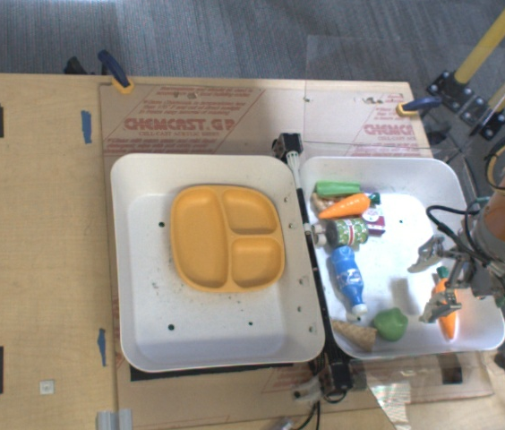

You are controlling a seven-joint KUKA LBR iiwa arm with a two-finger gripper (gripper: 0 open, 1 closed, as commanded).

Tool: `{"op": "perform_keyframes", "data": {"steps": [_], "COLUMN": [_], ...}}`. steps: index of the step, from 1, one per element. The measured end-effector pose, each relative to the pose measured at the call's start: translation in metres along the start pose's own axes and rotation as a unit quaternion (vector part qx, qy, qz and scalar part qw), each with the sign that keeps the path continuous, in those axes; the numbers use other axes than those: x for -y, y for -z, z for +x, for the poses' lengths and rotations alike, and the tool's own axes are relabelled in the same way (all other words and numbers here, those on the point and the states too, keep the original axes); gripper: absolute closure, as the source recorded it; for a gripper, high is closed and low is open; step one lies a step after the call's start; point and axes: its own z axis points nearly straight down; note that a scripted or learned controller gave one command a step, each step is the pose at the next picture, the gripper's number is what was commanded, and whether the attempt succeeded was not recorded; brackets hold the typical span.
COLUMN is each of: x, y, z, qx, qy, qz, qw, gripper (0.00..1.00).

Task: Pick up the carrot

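- One gripper (439, 285) over the right bin's (467, 186) near-right corner, an orange item (449, 324) at its tip; we cannot tell its grip state.
- We see the carrot (344, 207) farther back, near that bin's far-left corner.

Desk (38, 267): light brown board top, black corner marks at left edge, grey patch, blue tape bits. Cardboard sheet (235, 119) with red print lies flat on desk, clamped at far corners, blue-and-yellow clamp (114, 70) at far left corner. Two shallow white bins rest on cardboard, side by side, rims touching: left bin (136, 330), right bin (414, 173). Black bracket (286, 143) at far end of seam between bins.
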Motion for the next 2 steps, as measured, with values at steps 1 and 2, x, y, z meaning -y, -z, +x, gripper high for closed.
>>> {"op": "perform_keyframes", "data": {"steps": [1, 2], "x": [0.029, 0.031], "y": [-0.024, -0.024], "z": [-0.015, -0.003], "qx": [-0.011, -0.009], "qy": [-0.044, -0.103], "qz": [-0.003, -0.001], "qw": [0.999, 0.9947], "gripper": [0.0, 0.0]}}
